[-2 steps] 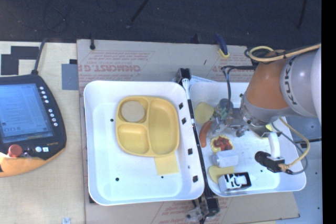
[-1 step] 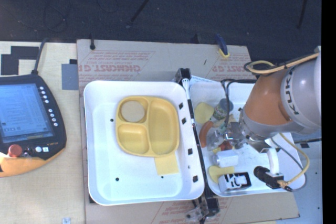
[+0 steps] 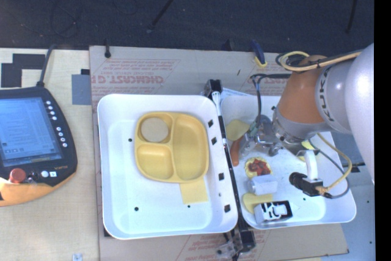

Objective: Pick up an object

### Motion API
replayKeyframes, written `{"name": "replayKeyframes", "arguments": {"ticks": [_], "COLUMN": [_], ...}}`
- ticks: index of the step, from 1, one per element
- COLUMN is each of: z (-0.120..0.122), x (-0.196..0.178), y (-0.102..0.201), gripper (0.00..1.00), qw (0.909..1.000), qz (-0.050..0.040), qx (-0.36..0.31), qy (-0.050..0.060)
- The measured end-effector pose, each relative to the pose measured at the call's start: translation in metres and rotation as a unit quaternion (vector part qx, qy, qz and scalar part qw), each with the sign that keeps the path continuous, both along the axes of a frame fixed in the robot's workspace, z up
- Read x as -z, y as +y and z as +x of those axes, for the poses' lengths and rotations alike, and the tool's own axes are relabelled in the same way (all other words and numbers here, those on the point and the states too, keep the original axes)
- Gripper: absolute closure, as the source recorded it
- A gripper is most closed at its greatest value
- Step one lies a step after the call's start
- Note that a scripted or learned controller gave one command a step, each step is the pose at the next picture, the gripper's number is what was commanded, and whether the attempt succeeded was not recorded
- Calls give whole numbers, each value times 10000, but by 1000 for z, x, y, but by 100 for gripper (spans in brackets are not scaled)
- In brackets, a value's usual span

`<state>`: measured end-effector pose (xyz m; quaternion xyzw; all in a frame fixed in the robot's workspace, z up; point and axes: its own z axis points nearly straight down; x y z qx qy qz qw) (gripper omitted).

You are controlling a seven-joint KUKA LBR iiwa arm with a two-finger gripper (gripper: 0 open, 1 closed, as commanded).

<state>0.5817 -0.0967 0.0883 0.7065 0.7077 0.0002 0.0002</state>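
My gripper (image 3: pixel 258 139) is down in the right bin (image 3: pixel 342 211), near its upper left part. Just left of it lie a yellow piece (image 3: pixel 237 129) and an orange-red sausage shape (image 3: pixel 234 153) along the bin's left wall. Directly below the gripper sits a small red and yellow item (image 3: pixel 258 166). Further toward the front are a pale grey block (image 3: pixel 261 183), a yellow lump (image 3: pixel 252 201) and a black and white item (image 3: pixel 276 210). Nothing is seen held.
The left bin (image 3: pixel 116 205) holds a yellow divided plate (image 3: pixel 183 153) with a beige disc (image 3: pixel 154 129) in one compartment, and a flat yellow square (image 3: pixel 194 192) below it. A teach pendant (image 3: pixel 30 137) lies on the bench at far left.
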Motion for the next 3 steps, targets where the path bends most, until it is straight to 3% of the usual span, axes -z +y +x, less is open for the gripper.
{"name": "replayKeyframes", "arguments": {"ticks": [1,2,3], "z": [-76,-10,-69], "x": [-1,0,-1], "y": [6,13,3], "gripper": [0,0,0], "qw": [10000,10000,10000], "qz": [7,0,5], "qx": [25,-5,27], "qy": [7,-6,-1]}}
